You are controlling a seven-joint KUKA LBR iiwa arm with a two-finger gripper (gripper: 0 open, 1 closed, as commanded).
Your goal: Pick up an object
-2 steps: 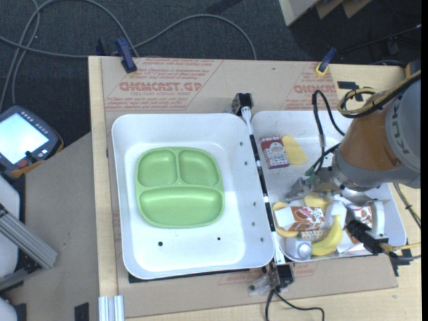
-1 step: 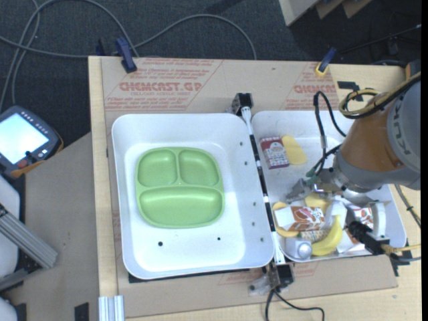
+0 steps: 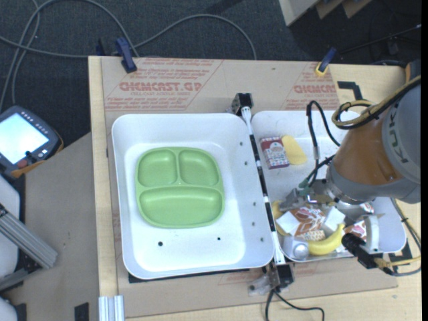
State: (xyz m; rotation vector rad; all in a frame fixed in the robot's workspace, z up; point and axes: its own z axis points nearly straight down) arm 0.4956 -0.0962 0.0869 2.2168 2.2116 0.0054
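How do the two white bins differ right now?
The left shallow white plastic bin holds a single item, a green three-compartment plate lying flat in its middle; the right shallow white plastic bin holds a pile of small things, among them a yellow banana and a red-and-white packet. The left bin lies in open view; the grey arm covers much of the right bin. Both are white, shallow, side by side.

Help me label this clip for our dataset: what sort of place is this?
Probably a robotics lab workcell. A grey and orange robot arm reaches over two white bins on a plywood bench held by clamps, with loose cables on dark carpet and a handheld control pendant alongside.
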